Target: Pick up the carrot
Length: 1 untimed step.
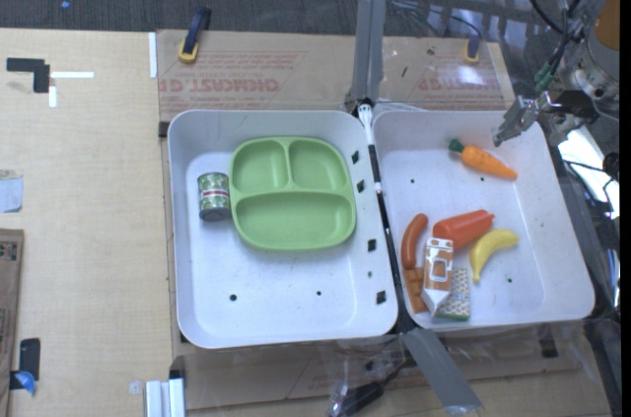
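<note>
The carrot, orange with a small green top, lies in the upper part of the right bin, pointing down to the right. My gripper hangs above the bin's upper right corner, a short way up and right of the carrot and apart from it. Nothing shows between its fingers.
Lower in the right bin lie a red sausage, a red-orange pepper, a banana and a small carton. The left bin holds a green divided plate and a small can. Cables hang at the far right.
</note>
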{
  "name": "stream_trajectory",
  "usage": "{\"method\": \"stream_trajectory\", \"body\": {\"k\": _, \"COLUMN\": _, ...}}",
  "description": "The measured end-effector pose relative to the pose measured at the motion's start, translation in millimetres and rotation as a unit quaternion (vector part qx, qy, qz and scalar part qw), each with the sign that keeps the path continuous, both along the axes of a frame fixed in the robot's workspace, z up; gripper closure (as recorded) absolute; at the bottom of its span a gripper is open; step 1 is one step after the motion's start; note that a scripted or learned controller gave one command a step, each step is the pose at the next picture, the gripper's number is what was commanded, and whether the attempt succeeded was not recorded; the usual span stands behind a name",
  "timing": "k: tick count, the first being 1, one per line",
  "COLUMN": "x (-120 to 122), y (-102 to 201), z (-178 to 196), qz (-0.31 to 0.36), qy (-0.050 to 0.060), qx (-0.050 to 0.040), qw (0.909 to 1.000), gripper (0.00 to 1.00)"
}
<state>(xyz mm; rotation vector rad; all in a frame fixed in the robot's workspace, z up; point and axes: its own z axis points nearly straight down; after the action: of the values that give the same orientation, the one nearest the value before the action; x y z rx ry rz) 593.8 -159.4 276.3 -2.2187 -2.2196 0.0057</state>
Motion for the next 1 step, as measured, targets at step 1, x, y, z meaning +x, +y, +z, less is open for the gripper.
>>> {"method": "stream_trajectory", "body": {"k": 1, "x": 38.2, "y": -38.9, "z": -152.2, "qz": 0.040, "qy": 0.000, "qx": 0.0003, "qw": 0.9992, "gripper": 0.00}}
